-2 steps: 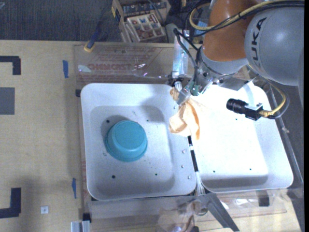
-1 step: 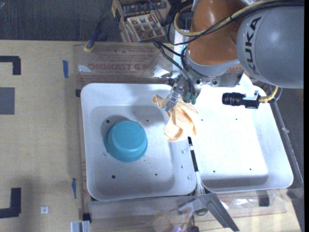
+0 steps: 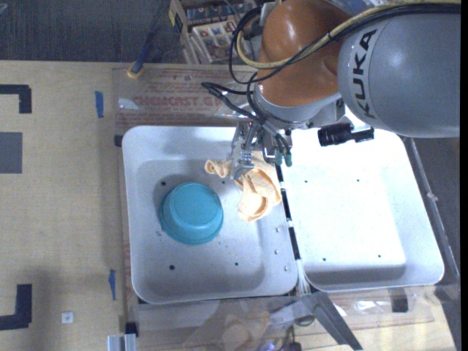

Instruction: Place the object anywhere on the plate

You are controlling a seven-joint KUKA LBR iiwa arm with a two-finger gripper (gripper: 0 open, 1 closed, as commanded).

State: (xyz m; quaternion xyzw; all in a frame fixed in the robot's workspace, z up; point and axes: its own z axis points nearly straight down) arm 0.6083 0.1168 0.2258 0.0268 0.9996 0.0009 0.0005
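a soft, crumpled yellow-orange cloth (image 3: 256,189) lies in the left bin (image 3: 146,152), near its upper right part, with one fold trailing to the left and the bulk bunched lower right. a round blue plate (image 3: 191,212), bowl-like with a raised rim, sits in the same bin, left of the cloth and apart from it.
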